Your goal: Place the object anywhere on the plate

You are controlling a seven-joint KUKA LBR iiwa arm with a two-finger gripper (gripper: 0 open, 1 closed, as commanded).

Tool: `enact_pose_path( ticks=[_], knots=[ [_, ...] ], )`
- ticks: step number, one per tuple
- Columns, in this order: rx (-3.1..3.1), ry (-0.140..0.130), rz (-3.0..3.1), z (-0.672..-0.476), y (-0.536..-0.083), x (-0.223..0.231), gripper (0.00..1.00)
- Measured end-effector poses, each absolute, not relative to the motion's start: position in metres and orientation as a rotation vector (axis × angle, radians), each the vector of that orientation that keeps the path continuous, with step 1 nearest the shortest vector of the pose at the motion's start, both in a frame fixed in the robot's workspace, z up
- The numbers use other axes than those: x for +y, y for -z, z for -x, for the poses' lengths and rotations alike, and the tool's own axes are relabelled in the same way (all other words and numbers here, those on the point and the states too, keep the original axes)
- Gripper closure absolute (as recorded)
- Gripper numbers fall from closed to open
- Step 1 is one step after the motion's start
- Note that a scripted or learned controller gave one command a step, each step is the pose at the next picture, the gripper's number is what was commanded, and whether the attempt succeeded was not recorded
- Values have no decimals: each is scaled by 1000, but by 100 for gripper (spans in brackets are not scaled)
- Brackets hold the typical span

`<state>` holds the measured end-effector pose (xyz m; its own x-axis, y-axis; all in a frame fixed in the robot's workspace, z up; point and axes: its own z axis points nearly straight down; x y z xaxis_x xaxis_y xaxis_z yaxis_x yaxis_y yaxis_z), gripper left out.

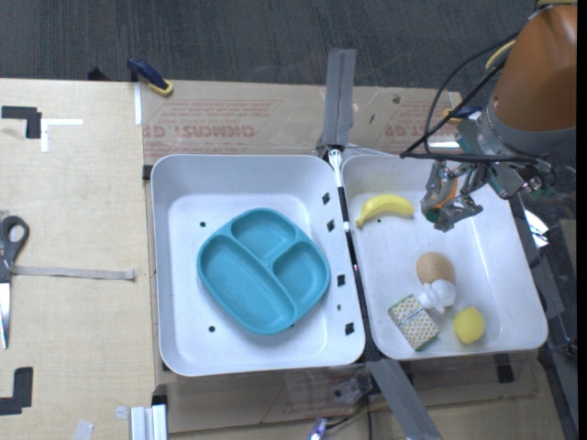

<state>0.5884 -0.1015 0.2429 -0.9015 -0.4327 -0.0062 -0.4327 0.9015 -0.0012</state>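
A pale wooden bench (73, 337) sits against dark carpet, with a sheet of brown cardboard (238, 117) under two shallow white bins placed side by side. A pair of scissors (9, 264) lies at the bench's far left edge, and a small blue-and-yellow clamp (149, 75) rests near the cardboard's top corner.

The left white bin (174, 273) holds a teal plastic plate with three compartments (264, 270), lying flat and a little turned.

The right white bin (514, 328) holds the loose items. A yellow banana (385, 208) lies near its upper left corner. Lower down, a brown egg-shaped object (435, 268) touches a small white bottle-like piece (437, 295), with a patterned packet (412, 322) just beside it and a small yellow lemon-like ball (470, 324) to the right of these.

The grey arm with its orange band (541, 62) reaches in from the right, and its gripper (449, 207) hovers over the right bin's upper part, just right of the banana. Nothing is seen between its fingers; whether they are apart or together, I cannot tell.
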Motion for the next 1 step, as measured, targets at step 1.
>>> enact_pose_path(
  ticks=[1],
  knots=[
    [3050, -2, 744, -607, -206, -17, 100]
  ],
)
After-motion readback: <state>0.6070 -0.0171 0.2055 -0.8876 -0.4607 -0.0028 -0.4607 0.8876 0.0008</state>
